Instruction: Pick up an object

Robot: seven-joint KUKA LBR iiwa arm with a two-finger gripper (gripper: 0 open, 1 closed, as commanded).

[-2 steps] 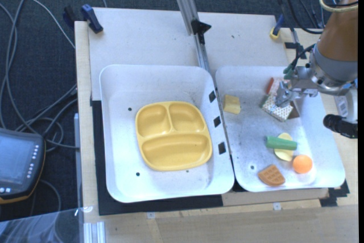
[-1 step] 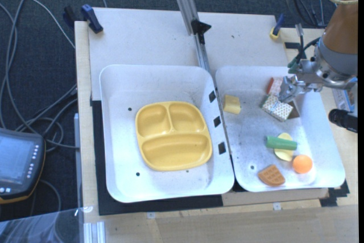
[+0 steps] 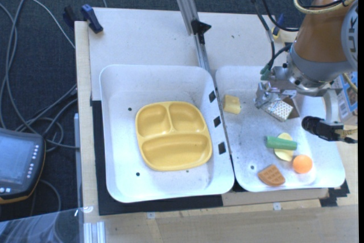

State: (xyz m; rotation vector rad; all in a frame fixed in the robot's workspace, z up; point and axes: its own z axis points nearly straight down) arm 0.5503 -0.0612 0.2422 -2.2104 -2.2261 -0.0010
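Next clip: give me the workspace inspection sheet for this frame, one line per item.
Surface: bench bearing two shallow white bins side by side.
Job's things: right bin holds a yellow block, a green piece on a yellow slice, an orange ball, a brown waffle-like piece and a speckled block.
Clutter: yellow divided tray in the left bin.
Grippers: hand low over the right bin, beside the speckled block; finger state unclear.
Cables: loops on the floor at left; black cables by the arm.
Surroundings: pendant at left; blue clamp.
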